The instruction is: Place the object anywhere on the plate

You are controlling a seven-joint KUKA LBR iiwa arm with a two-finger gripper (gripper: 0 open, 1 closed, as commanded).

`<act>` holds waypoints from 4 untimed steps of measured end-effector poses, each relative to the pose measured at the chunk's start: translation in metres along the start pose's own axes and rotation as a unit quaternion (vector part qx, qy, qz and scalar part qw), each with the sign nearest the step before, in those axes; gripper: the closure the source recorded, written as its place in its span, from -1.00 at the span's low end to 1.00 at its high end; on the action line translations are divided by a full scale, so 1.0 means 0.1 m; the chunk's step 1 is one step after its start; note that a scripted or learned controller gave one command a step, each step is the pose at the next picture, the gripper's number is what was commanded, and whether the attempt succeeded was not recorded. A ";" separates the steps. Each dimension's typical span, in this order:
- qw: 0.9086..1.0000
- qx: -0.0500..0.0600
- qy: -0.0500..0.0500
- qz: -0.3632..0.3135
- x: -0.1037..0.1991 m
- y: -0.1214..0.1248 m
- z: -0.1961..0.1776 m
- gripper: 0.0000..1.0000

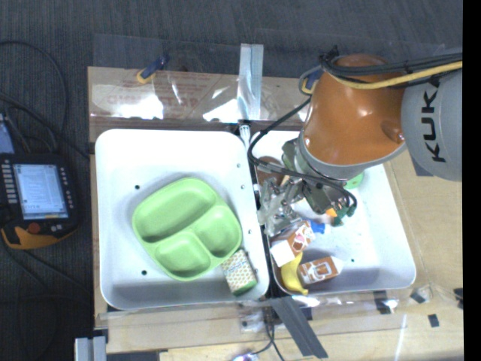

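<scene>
Two white bins sit side by side. Far left of the gripper [282, 201], a green divided plate [188, 226] lies in the left bin [120, 156], a small patterned box [240, 272] touching its lower edge. Whether the gripper is open or closed cannot be told; packets [310, 265] lie just below it.

The green plate [188, 226] is lying open from above in the left bin [120, 156], with bare floor around it except where a small patterned box [240, 271] is sitting just beside its near-right edge. The arm's orange band [353, 115] is hanging over the right bin [391, 232], whose near-left part is crowded with small packets [304, 258].
</scene>
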State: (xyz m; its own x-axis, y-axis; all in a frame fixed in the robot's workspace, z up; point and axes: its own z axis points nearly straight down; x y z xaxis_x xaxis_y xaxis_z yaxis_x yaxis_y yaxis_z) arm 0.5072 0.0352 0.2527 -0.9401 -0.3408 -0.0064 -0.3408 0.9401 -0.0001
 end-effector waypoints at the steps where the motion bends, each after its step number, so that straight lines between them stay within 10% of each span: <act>1: 0.979 -0.002 0.003 -0.204 -0.20 0.65 0.48 1.00; 2: 0.874 -0.002 0.001 -0.486 -0.17 0.64 0.23 1.00; 3: 0.874 -0.003 0.001 -0.486 -0.17 0.65 0.23 -1.00; 4: 0.874 -0.003 -0.001 -0.485 -0.18 0.66 0.14 1.00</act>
State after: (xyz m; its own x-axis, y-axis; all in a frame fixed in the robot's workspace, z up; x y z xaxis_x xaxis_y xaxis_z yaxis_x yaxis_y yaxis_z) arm 0.5020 0.1033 0.2385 -0.2081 -0.9781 -0.0073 -0.9781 0.2081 -0.0007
